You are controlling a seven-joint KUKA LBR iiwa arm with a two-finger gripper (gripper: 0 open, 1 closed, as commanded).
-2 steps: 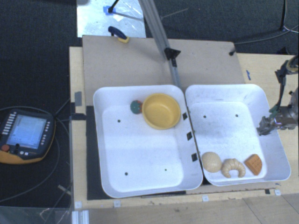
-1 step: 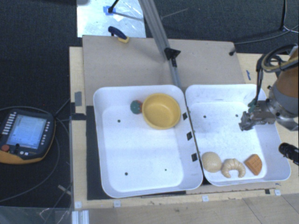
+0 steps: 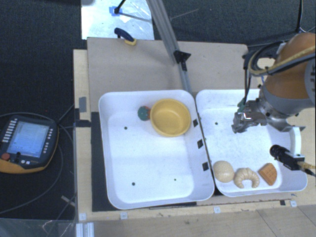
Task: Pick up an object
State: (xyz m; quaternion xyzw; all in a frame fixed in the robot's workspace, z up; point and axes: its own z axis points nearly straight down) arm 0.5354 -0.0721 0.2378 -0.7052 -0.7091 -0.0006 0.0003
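Where the right bin (image 3: 296, 181) nears its six o'clock rim, three pale foods lie in a row: a round cream bun (image 3: 223, 171), a curved tan croissant (image 3: 247, 177) touching it, and a toasted orange wedge (image 3: 268, 174) just beside. The pincer (image 3: 240, 122) hangs above them at twelve o'clock, over bare bin floor, grasping nothing; whether it is released or clenched I cannot tell. In the left bin (image 3: 148, 181), a yellow bowl (image 3: 170, 117) sits at one o'clock, a small green ball (image 3: 143, 113) touching it.
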